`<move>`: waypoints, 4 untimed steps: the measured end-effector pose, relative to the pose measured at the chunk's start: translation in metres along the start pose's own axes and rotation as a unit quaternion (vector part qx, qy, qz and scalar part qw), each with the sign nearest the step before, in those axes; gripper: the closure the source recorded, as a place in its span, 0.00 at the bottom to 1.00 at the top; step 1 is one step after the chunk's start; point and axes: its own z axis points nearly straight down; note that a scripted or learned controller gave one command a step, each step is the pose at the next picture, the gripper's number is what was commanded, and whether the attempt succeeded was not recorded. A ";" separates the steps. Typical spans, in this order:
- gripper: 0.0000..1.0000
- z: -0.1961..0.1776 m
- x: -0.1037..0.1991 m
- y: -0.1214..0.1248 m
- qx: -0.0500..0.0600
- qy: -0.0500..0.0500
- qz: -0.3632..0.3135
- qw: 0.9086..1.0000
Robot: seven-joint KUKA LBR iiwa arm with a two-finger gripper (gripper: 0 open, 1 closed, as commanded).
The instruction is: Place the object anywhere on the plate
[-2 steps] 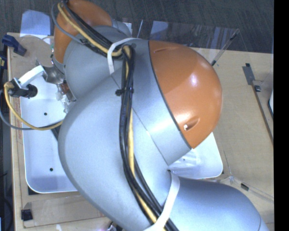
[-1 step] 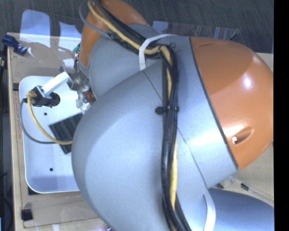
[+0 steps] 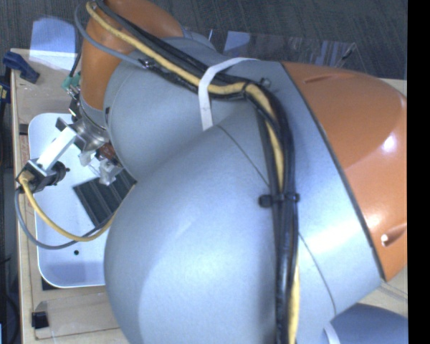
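Observation:
My grey and orange arm (image 3: pixel 258 192) covers most of the camera view and hides the right bin and much of the left one. The wrist reaches down into the left white bin (image 3: pixel 54 260). My gripper (image 3: pixel 100 165) hangs over the bin's middle, partly hidden by the wrist's metal parts and a white bracket (image 3: pixel 56 147). Just below it a dark ribbed flat thing (image 3: pixel 99 201) lies on the bin floor, its right side under the arm. I cannot tell whether the gripper touches it. No plate can be made out.
A yellow cable (image 3: pixel 46 224) loops from the wrist over the bin floor. A small dark speck (image 3: pixel 77 252) lies near the bin's front. The wooden bench edge (image 3: pixel 18 192) runs down the left, with a blue clamp (image 3: pixel 19 66) at its far corner.

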 end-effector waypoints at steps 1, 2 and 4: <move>1.00 0.024 0.059 0.035 0.000 0.001 -0.012 1.000; 1.00 -0.114 0.052 0.068 -0.002 0.006 0.213 0.977; 1.00 -0.169 0.049 0.026 -0.001 0.001 -0.023 1.000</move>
